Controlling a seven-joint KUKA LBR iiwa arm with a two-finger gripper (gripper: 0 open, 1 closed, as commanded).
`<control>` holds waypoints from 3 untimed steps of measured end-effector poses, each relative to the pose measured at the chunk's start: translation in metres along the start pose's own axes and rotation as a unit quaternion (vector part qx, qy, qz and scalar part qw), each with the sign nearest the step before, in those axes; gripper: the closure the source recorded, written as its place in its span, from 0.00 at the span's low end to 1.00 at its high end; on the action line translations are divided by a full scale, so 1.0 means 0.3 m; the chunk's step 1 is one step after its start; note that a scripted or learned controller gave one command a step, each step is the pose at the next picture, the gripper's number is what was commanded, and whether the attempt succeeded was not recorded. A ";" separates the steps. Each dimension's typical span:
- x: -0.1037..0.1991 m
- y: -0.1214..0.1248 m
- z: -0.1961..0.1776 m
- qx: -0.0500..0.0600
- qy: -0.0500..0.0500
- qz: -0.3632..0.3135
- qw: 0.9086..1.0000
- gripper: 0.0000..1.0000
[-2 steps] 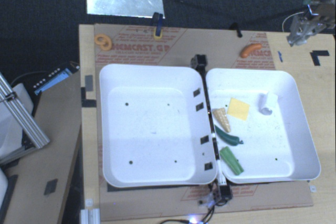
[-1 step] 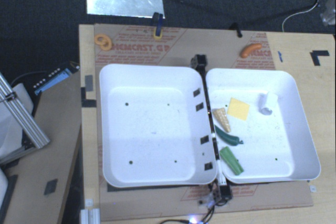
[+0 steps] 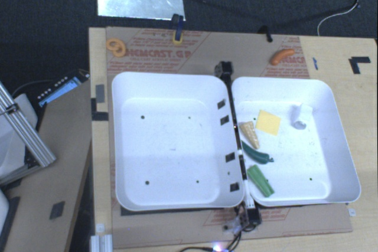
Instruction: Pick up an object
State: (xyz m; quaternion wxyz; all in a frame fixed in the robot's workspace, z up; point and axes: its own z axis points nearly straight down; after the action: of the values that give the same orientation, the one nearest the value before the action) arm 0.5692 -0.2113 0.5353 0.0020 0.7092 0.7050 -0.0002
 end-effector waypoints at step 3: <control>0.009 -0.276 -0.007 -0.002 0.000 -0.002 1.000 1.00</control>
State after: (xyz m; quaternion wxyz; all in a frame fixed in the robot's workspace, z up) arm 0.4864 -0.2082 0.5372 0.0035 0.7074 0.7068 0.0010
